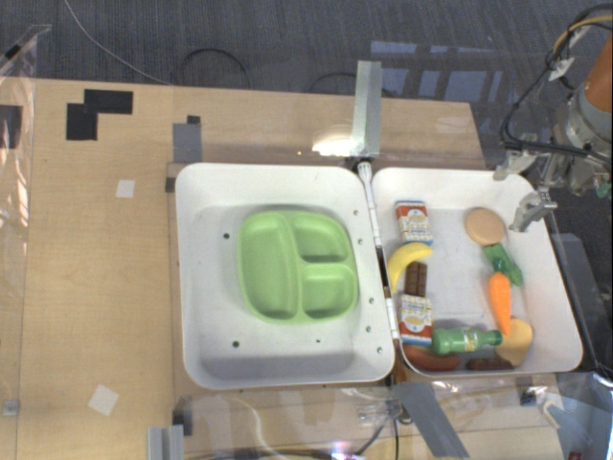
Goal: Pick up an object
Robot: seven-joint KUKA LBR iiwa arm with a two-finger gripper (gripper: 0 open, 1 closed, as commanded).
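The right bin [546,257] holds several toy foods. A red-and-white carton [413,223] lies at its left, with a banana [404,261] and a brown chocolate bar [415,278] below it, then a second carton [415,315]. Along the front lie a green bottle [464,338] and a dark sausage [430,359]. A tan round disc [486,225] sits near the top right, above a carrot [500,298] with green leaves [504,263]. My gripper [519,190] hangs over the bin's upper right corner, just right of the disc, open with nothing between its fingers.
The left bin [206,353] holds a green divided plate [297,265]. A metal divider [375,247] separates the two bins. The arm [586,123] with its cables comes in from the upper right. Black markers [96,111] sit on the wooden bench at the far left.
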